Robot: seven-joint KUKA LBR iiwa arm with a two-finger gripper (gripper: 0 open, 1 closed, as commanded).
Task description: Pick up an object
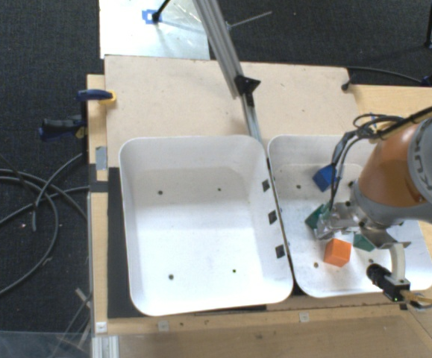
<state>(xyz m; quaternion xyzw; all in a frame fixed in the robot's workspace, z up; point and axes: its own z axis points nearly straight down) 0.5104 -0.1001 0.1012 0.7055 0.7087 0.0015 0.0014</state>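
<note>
Camera view: the arm [402, 170] reaches into the right bin [298, 155] on the bench [201, 95], its tool [332, 226] low over a green object [316, 216]; whether it grips anything cannot be told. An orange cube [337, 253] lies just below it, a blue object [324, 177] above. The left bin [193, 222] sits alongside.

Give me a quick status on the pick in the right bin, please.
Gripper down in the right bin, fingers unclear. Green object right at it, orange block just beside. Blue block farther back, nothing seen lifted.
</note>
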